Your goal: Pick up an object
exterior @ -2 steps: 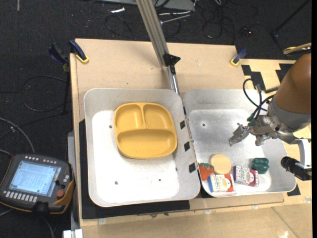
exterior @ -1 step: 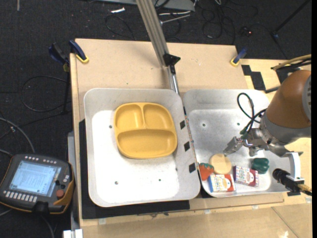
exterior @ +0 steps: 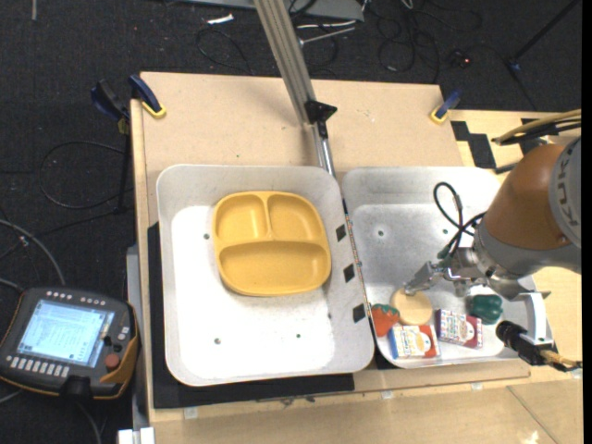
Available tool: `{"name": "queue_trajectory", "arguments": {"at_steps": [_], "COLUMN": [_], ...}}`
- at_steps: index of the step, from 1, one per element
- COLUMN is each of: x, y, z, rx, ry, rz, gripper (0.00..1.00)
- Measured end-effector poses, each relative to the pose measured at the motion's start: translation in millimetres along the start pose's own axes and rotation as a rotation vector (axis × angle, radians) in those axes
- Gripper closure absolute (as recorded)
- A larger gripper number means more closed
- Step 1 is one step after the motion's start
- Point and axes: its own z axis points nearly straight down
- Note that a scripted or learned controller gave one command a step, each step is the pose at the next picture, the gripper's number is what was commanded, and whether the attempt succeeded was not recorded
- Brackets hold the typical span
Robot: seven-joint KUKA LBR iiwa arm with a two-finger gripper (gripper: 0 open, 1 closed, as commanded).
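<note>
My gripper (exterior: pixel 421 283) hangs low over the front part of the right bin (exterior: pixel 398 202), just above a pale yellow round item (exterior: pixel 413 307). Beside that item lie a small red and orange piece (exterior: pixel 384 318), a white and orange carton (exterior: pixel 413 342), a red and white carton (exterior: pixel 460 328) and a green object (exterior: pixel 485 302). The green object is partly under the wrist. I see nothing held in the gripper.
A yellow divided plate (exterior: pixel 272 242) lies in the left bin (exterior: pixel 185 340). The grey arm with its orange band (exterior: pixel 536 202) covers the right bin's right side. A slanted metal pole (exterior: pixel 287 49) stands behind the bins. A teach pendant (exterior: pixel 65 338) sits off the bench at left.
</note>
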Motion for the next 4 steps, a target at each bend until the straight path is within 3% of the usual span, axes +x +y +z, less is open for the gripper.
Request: {"name": "queue_trajectory", "arguments": {"at_steps": [1, 4], "x": [-1, 16], "y": [1, 4], "z": [-12, -194], "rx": [-0.005, -0.004], "ry": [-0.003, -0.005], "rz": [0.0, -0.005], "gripper": [1.0, 1.0]}}
